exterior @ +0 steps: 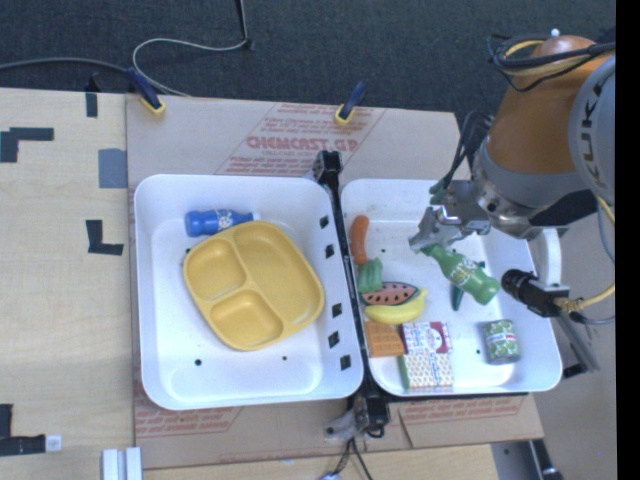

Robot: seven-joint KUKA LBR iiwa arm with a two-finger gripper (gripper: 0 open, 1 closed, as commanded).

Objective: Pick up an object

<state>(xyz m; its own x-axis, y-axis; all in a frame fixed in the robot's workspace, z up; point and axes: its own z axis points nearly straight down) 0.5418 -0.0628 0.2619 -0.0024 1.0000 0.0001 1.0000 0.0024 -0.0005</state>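
Note:
My gripper (437,233) hangs over the upper middle of the right bin (545,373). Just below it a green bottle (466,276) lies tilted, its neck end touching or tucked under the gripper's tip; I cannot tell whether it is gripped. Left of the bottle are an orange carrot (359,238), a small green vegetable (370,273), a watermelon slice (390,294) and a yellow banana (396,313). Nearer the front lie an orange block (383,340), a red-and-white carton (428,354) and a small green can (502,340).
The left bin (160,368) holds a yellow divided plate (253,283) and a blue bottle (218,221) along its far side. A black divider (338,268) runs between the bins. The arm's orange-banded body (545,98) looms over the right bin's far right corner.

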